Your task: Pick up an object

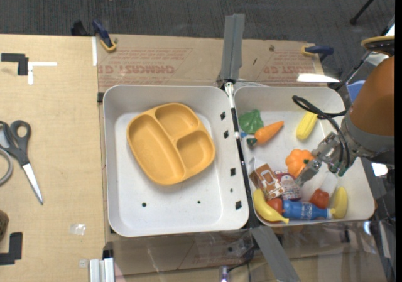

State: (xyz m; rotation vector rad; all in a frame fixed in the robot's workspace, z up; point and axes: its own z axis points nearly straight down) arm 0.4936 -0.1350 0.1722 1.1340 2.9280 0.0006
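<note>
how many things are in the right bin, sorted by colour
yellow: 3, corn, banana, lemon-like piece
orange: 2, carrot, orange pepper
green: 1, leafy vegetable
red: 1, tomato
blue: 1, bottle
brown: 1, snack packet
total: 9

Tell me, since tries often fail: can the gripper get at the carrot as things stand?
Probably yes. The carrot lies on top, with bare bin floor between it and the gripper, which hangs by the orange pepper.
</note>
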